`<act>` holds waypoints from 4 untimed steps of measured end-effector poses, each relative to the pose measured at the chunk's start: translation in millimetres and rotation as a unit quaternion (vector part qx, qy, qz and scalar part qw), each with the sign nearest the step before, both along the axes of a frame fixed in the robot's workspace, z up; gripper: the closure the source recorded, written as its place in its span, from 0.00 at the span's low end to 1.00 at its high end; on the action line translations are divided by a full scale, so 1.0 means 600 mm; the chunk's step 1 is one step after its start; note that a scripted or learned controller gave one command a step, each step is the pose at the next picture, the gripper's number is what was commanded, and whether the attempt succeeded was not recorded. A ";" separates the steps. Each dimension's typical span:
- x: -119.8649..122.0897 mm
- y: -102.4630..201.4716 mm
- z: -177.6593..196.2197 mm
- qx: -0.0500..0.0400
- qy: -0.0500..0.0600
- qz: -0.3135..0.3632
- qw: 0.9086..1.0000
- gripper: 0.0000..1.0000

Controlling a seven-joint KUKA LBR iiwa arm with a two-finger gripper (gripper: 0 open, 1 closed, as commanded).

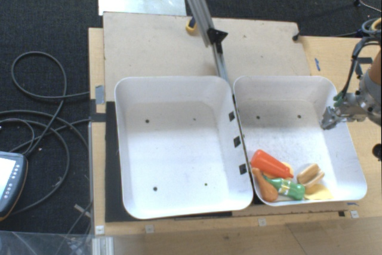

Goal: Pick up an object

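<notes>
Several toy food items lie bunched in the near corner of the right bin (286,95): an orange carrot-like piece (271,163), a second orange piece (264,184), a green bottle (286,187) and a hot dog bun (310,174) on a pale yellow piece (319,191). My gripper (330,119) hangs at the right rim of that bin, up and to the right of the pile and apart from it. Nothing shows between its fingers.
The left bin (173,146) sits beside the right one, with black clips (237,141) along the shared wall. A slanted metal pole (200,0) crosses above the bench's far side. Cables (42,104) lie on the floor at left.
</notes>
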State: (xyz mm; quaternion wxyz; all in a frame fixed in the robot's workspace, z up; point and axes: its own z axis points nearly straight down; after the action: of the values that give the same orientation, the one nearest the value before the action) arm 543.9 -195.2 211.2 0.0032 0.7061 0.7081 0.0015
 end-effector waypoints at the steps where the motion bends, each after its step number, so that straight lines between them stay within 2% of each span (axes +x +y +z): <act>1: 0.017 -0.007 0.099 -0.001 -0.001 0.002 1.000 1.00; 2: 0.019 -0.007 0.147 0.000 0.000 0.002 1.000 1.00; 3: 0.044 0.094 0.125 0.002 0.002 0.004 1.000 1.00; 4: 0.057 0.169 0.099 0.002 0.003 0.003 1.000 1.00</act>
State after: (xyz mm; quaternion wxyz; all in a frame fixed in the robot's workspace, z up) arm 578.1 -93.5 270.8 -0.0001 0.7037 0.7105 0.0008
